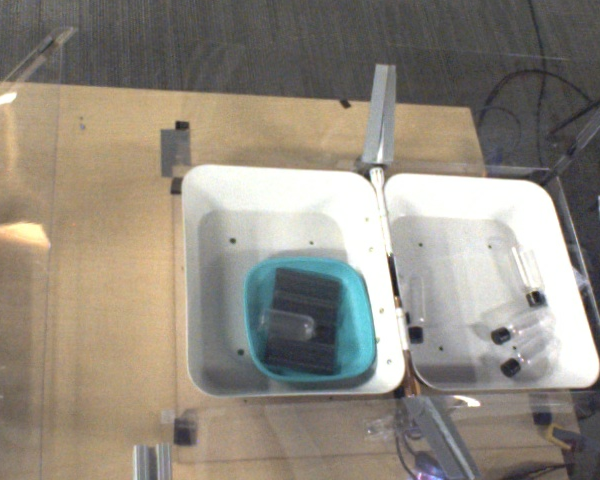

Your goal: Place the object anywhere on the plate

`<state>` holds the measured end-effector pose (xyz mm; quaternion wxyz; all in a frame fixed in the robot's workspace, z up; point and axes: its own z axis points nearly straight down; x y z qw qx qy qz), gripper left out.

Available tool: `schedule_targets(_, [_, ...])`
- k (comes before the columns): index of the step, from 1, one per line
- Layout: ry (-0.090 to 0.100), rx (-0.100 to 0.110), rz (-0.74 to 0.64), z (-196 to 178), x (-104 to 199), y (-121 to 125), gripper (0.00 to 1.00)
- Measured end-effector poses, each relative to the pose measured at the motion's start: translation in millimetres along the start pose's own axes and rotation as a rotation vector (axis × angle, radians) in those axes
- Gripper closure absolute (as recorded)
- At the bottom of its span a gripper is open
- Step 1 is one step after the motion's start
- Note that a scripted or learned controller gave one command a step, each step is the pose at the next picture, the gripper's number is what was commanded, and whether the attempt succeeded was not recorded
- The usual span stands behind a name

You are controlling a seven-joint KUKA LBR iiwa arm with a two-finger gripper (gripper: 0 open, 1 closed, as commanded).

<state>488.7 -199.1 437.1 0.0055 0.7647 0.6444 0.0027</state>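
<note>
Toward 7 o'clock, the teal plate (pixel 357 313) already cradles a clear vial (pixel 290 324) on dark blocks (pixel 305 318), apparently released there; end effector state: cannot tell.

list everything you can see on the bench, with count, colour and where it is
bins: 2, white, side by side on the bench
plate: 1, teal, in the left bin, toward its near edge
dark block: 1, black, ridged, lying on the plate
clear item: 1, transparent, resting on the dark block
vials: about 4, clear with black caps, near right corner of the right bin
bench: 1, light wood, under both bins
</note>
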Motion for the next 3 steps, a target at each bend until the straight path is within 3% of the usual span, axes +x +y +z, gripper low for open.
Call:
schedule_targets(1, [-0.003,-0.01,-0.009,-12.7,1.4,2.5,1.0])
schedule_targets(2, [-0.007,-0.021,-0.016,-25.3,2.3,4.9,1.0])
schedule_targets(3, [-0.006,-0.02,-0.017,-25.2,2.6,4.9,0.0])
